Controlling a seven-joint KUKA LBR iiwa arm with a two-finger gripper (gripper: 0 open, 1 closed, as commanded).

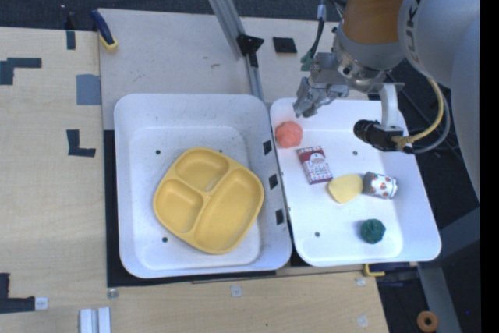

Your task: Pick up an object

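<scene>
The right bin [405, 246] holds an orange-red ball [288, 133] at its far left, a small red box [315, 164], a yellow piece [345, 188], a small red-and-white patterned object [380, 185] and a dark green ball [372, 230]. My gripper [306, 106] hangs over the bin's far left corner, just above and right of the orange-red ball. Nothing shows between its fingers. Whether they touch the ball is unclear.
The left bin [132, 129] carries a yellow divided plate [208, 200]. A slanted metal pole [222, 0] rises behind the bins. A black cable connector [374, 132] hangs over the right bin's far side. The arm's grey body fills the upper right.
</scene>
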